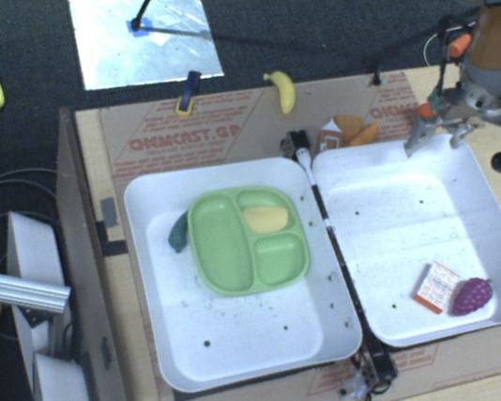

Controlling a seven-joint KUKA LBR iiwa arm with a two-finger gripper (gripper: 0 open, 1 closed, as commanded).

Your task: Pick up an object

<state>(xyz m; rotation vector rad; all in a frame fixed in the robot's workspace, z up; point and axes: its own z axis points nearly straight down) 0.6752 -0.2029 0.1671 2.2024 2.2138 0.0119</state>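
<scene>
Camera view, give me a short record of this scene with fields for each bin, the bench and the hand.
left bin: green tray with a yellow item in its upper right compartment; dark green item touching the tray's left edge
right bin: orange-and-white box and purple grapes, touching, near the lower right corner
bench behind bins: banana, orange item
hand: above the right bin's top right corner, holding nothing
</scene>
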